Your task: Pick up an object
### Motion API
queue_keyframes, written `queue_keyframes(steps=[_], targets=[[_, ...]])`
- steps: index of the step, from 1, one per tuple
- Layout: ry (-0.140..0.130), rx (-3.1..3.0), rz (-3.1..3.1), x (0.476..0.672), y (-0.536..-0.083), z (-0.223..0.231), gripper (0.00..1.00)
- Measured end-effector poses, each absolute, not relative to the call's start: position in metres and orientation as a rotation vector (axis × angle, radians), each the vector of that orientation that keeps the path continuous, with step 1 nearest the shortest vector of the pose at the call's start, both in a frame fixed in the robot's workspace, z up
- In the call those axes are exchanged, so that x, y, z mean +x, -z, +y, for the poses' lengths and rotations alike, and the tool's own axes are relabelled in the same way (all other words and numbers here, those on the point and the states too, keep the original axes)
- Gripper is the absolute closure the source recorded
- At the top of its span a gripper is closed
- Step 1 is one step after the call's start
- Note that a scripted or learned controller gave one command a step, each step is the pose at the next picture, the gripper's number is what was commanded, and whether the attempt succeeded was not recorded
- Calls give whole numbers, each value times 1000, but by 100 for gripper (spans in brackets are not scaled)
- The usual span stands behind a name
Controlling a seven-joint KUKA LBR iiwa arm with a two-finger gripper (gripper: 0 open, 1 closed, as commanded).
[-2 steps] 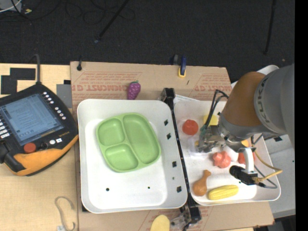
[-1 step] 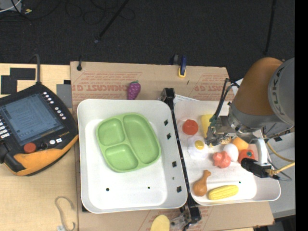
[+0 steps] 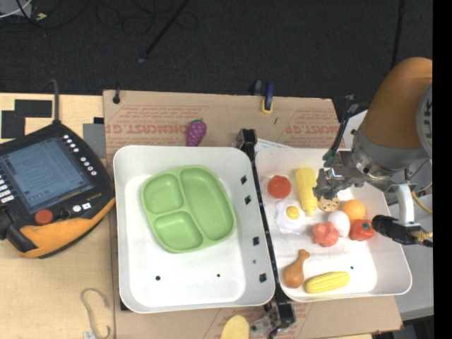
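The right bin (image 3: 395,277) holds toy food. There is a red tomato (image 3: 280,186), an upright yellow corn cob (image 3: 306,188), a fried egg (image 3: 291,214), an orange (image 3: 353,207), a white egg (image 3: 340,222), a pink-red piece (image 3: 325,234), a red pepper (image 3: 361,229), a drumstick (image 3: 296,268) and a second corn cob (image 3: 326,282). My gripper (image 3: 328,188) hangs low over the bin's middle, just right of the upright cob. It sits directly above a small speckled tan piece (image 3: 327,205). Nothing visibly hangs from it.
The left bin (image 3: 141,274) carries a green divided plate (image 3: 188,208). Purple grapes (image 3: 196,131) lie on the cardboard behind the bins, and a yellow toy (image 3: 235,327) lies in front. A teach pendant (image 3: 49,182) rests at the left.
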State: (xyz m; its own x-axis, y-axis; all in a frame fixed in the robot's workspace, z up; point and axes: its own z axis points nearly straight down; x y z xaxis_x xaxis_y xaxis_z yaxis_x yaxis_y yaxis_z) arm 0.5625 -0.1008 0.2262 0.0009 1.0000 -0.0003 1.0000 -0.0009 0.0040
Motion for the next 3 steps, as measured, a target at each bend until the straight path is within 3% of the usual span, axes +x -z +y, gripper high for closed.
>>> queue_keyframes(steps=[1,3], targets=[[1,2224,2221,562,-227,-102,100],[2,2220,2230,543,-230,3,100]])
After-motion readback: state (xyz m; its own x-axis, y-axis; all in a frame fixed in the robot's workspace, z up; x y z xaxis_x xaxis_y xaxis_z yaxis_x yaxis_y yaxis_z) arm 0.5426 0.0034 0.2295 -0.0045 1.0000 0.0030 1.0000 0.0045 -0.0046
